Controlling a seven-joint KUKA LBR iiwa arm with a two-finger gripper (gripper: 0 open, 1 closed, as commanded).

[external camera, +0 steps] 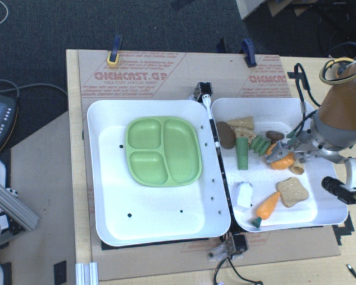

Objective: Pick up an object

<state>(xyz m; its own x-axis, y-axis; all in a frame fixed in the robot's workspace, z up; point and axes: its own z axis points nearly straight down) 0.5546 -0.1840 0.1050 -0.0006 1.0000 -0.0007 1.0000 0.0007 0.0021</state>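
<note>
Gripper (280, 153), its opening indiscernible from this angle, sits low in the right bin (320, 218) over an orange piece (283, 162), probably light, rigid, slick plastic best pinched across its narrow middle.

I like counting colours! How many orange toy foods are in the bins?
2. An orange toy carrot lies near the right bin's front, beside a bread slice. A small orange piece sits by the gripper; others may hide beneath the arm.
</note>
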